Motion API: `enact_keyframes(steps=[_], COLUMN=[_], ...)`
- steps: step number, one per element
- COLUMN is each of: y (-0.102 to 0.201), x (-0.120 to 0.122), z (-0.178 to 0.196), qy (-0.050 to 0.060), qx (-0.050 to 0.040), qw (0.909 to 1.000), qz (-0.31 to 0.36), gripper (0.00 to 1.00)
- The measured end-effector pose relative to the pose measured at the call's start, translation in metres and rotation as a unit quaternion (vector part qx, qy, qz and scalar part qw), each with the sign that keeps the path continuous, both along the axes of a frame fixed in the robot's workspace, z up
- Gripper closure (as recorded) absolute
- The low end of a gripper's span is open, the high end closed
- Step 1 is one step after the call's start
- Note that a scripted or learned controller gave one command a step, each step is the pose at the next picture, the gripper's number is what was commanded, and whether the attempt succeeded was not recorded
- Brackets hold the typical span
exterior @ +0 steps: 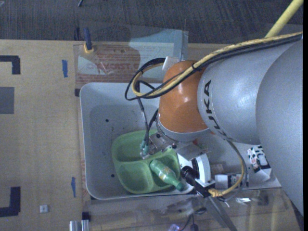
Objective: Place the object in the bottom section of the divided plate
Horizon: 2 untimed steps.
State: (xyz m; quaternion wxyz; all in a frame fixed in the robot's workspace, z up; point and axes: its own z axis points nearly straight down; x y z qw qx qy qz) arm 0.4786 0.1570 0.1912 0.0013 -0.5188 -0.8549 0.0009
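A green divided plate (pixel 126 163) lies in the lower part of the white bin (pixel 94 129). A green bottle (pixel 166 173) lies on its side on the plate's right-hand part, with its neck pointing to the lower right over the rim. My gripper (pixel 146 148) hangs just above the plate's upper part, up and to the left of the bottle, under the orange wrist band (pixel 180 102). The arm hides the plate's upper right edge, and nothing shows between the gripper and the bottle.
The grey arm (pixel 260 95) covers the right half of the view and most of the second bin. Yellow and black cables (pixel 139 88) loop over the bin's upper part. A small white carton (pixel 258 161) sits at the right. The wooden bench (pixel 38 129) spreads to the left.
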Motion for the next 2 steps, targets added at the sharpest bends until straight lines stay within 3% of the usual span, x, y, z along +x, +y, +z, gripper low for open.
enact_keyframes(steps=[1, 2], y=[0.012, -0.021], x=[0.044, 0.001], z=[-0.004, 0.006], qy=[-0.002, 0.000], qx=[-0.0001, -0.0003], qw=[0.9988, 0.9979], qz=[-0.048, -0.065], gripper=[1.00, 1.00])
